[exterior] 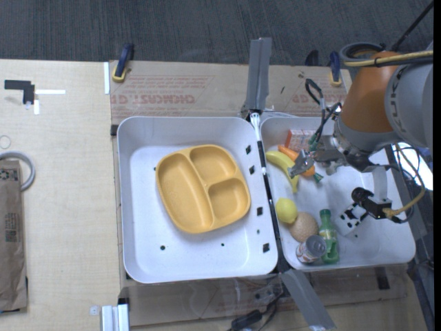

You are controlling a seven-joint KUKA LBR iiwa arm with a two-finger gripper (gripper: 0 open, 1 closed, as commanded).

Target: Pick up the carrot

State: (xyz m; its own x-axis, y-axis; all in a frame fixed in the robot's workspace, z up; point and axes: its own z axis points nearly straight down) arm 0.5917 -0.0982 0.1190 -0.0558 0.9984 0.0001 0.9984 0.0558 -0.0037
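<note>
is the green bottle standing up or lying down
Lying down: the green bottle rests on its side on the right bin's floor, beside a can.

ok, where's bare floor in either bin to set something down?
Left white bin: a strip along the front and left walls around the yellow divided plate. Right white bin: front right corner. Its left side is crowded: banana, orange carrot, lemon, green bottle.

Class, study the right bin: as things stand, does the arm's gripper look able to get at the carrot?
Probably yes. The gripper hangs right over the carrot in the right bin, with nothing lying on top of it. The banana crowds the carrot's left side, so the grasp could catch that too.
</note>
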